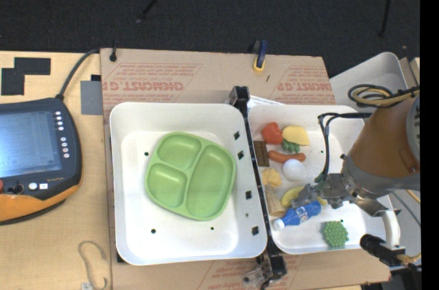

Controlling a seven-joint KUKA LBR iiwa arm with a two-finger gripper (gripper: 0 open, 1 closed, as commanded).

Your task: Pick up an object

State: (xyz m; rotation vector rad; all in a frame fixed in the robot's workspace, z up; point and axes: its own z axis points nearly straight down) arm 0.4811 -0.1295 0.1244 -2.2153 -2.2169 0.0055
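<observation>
Two mirrored "CHEMCAST GP" prints on cardboard [206, 79]

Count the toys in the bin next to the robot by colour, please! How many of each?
Red: 2, a pepper-like toy and a sausage
Yellow: 3, a piece with green, a chunk, a banana-like toy
White: 1, a ball
Blue: 1, a bottle
Green: 1, a bumpy cluster
Total: 8

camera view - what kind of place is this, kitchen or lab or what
Most likely a robotics lab bench, not a kitchen: a teach pendant lies at the left, cardboard is clamped beneath two white bins, and the right bin holds toy food beside a robot arm.
</observation>
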